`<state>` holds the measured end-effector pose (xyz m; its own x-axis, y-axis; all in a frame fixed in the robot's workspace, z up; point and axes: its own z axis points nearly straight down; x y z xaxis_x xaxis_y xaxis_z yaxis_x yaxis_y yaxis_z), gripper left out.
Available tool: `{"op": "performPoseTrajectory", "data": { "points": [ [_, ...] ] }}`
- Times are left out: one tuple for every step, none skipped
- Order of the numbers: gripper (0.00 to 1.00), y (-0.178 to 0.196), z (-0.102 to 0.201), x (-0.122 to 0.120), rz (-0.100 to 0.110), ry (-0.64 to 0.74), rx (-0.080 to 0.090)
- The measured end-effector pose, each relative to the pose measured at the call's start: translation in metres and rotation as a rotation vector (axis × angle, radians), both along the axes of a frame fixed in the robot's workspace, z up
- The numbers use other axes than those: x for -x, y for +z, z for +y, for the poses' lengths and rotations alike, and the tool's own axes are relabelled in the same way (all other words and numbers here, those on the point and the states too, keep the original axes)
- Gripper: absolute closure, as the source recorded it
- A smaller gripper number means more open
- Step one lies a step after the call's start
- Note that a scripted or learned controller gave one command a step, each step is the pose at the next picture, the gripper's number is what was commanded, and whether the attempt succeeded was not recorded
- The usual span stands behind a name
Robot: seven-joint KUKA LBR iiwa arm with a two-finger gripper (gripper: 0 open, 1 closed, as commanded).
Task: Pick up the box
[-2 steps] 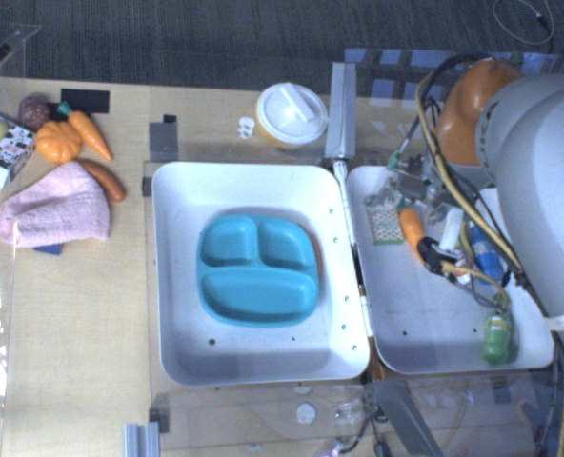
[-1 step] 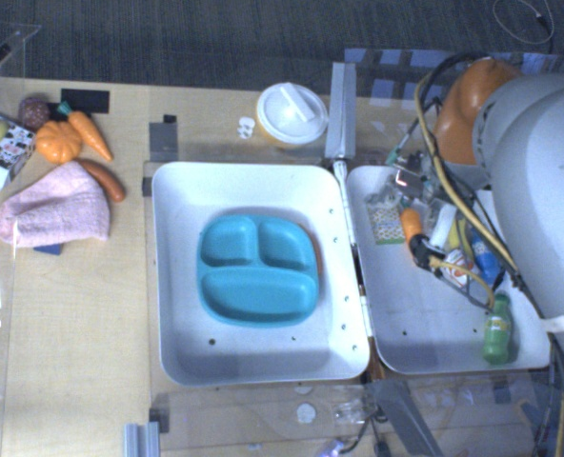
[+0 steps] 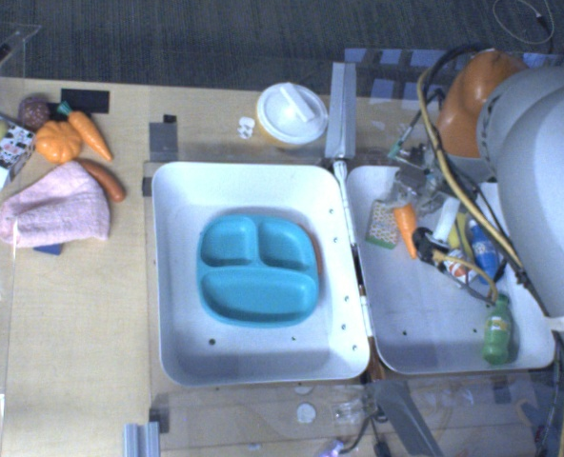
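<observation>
The box (image 3: pixel 384 224) is a small flat carton with a speckled tan and green face, lying near the upper left of the right bin (image 3: pixel 434 350). An orange carrot-shaped toy (image 3: pixel 408 228) lies against its right side. My gripper (image 3: pixel 418 187) hangs over the bin's upper part, just above and to the right of the box, at the end of the grey arm (image 3: pixel 539 179) with its orange band (image 3: pixel 473 103). Cables hide much of the gripper.
In the right bin lie a white item (image 3: pixel 444 222), a blue bottle (image 3: pixel 482 255), a dark tube (image 3: pixel 451 263) and a green bottle (image 3: pixel 497 336). The left bin (image 3: pixel 177 255) holds a blue divided plate (image 3: pixel 258 269). A white bowl (image 3: pixel 292 112) sits behind; toys and a pink cloth (image 3: pixel 53 212) lie far left.
</observation>
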<state>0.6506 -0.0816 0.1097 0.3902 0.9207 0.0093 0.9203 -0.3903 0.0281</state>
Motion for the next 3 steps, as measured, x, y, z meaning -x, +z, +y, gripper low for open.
{"op": "performPoseTrajectory", "data": {
  "points": [
    [1.00,-0.008,-0.003,-0.017,0.034,-0.135,-0.004],
    [1.00,0.076,0.058,-0.019,0.025,-0.173,-0.005],
    [1.00,0.111,0.052,-0.018,0.027,-0.539,-0.010]
  ]
}}
